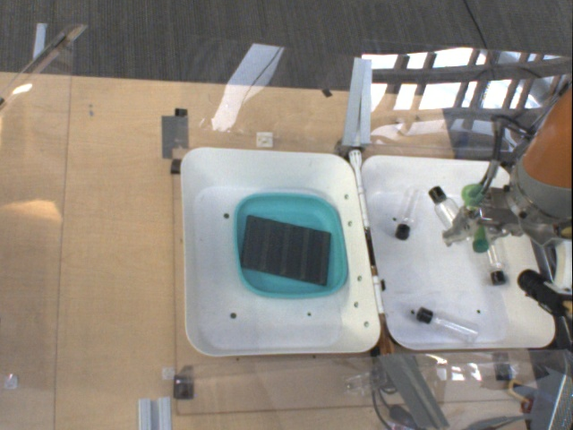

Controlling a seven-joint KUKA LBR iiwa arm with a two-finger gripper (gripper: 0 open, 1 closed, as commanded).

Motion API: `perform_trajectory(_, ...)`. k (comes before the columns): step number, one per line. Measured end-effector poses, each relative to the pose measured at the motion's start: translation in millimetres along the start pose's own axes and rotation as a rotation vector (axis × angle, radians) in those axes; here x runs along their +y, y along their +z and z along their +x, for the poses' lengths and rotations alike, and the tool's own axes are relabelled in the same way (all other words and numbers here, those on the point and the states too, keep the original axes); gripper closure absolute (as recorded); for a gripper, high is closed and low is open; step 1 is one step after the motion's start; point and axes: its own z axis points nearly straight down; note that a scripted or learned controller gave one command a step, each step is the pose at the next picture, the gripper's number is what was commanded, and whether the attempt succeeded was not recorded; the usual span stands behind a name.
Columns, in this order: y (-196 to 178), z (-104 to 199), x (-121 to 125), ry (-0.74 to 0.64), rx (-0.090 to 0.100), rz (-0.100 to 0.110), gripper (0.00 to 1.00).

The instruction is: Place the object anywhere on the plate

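End effector (474,225) over right bin (394,325), among scattered vials (445,324).

Plate (291,280): you see it teal, squarish, centred in the left bin, bearing a dark ribbed rectangular pad.
Vials (445,324): clear, black-capped, scattered flat in the right bin.

Glossy teal plastic plate (291,211), matt dark ribbed block (286,249), smooth white bins (206,267), clear black-capped vials (443,322), pale wood bench (89,240)

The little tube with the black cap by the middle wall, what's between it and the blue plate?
In the camera view, between that tube and the plate lie bare white bin floor and the two bins' adjoining rims.
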Motion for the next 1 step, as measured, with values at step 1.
perform_trajectory(1,30.0,95.1,-13.4,-0.249,0.001,0.002,1.0)
